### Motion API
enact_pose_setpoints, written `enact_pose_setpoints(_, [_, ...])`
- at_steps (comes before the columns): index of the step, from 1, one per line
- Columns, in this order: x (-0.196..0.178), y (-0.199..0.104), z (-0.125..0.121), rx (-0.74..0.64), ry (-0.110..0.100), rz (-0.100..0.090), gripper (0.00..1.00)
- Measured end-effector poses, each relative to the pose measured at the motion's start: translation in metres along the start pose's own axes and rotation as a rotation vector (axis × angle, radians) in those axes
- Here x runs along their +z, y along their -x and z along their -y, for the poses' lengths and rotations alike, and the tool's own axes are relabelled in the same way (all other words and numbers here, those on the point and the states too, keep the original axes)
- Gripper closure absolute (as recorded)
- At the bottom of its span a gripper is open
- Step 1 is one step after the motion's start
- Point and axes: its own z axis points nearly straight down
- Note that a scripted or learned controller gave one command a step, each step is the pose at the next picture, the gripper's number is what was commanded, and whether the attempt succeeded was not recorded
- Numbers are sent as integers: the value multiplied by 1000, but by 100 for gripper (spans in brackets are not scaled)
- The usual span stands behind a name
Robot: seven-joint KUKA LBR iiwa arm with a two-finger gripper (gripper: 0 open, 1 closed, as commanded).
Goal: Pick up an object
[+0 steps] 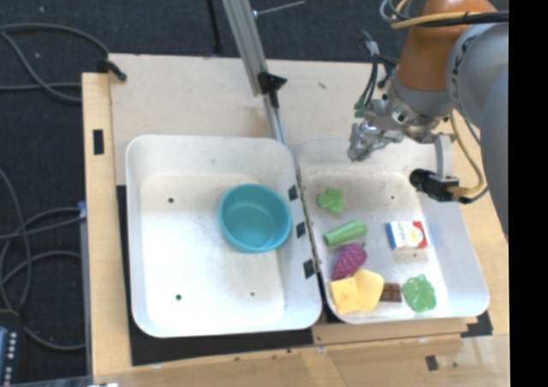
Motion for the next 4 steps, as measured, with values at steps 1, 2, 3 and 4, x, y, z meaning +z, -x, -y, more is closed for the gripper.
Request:
enact_pose_setpoints(1, [-59, -4, -10, -5, 2, 0, 100])
enact_pose_setpoints(2, [-89, -3, -11, -7, -1, -1, 100])
enact_pose_setpoints(3, [-89, -48, 5, -8, -6, -1, 100])
enact_pose_setpoints(4, [-70, -85, 24, -6, -8, 0, 100])
